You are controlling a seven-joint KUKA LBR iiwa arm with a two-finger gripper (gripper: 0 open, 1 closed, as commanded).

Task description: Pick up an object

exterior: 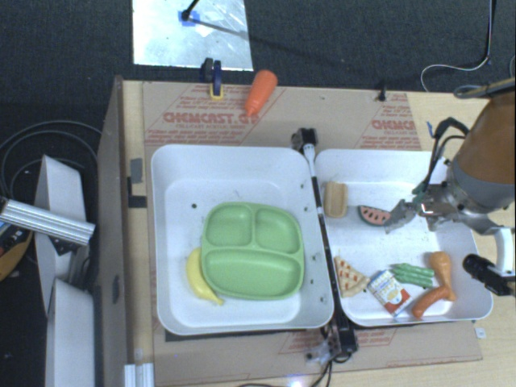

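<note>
The gripper [401, 214] hangs over the right bin [355, 161], its fingers spread and holding nothing, tips just beside the watermelon slice [372, 214]. The slice lies with its long axis across the bin, curved rind toward the near side. The arm's wrist covers part of the bin's far right. A green divided plate [253, 251] and banana [199, 276] sit in the left bin [226, 160]; brown cardboard [193, 115] lies beneath.
</note>
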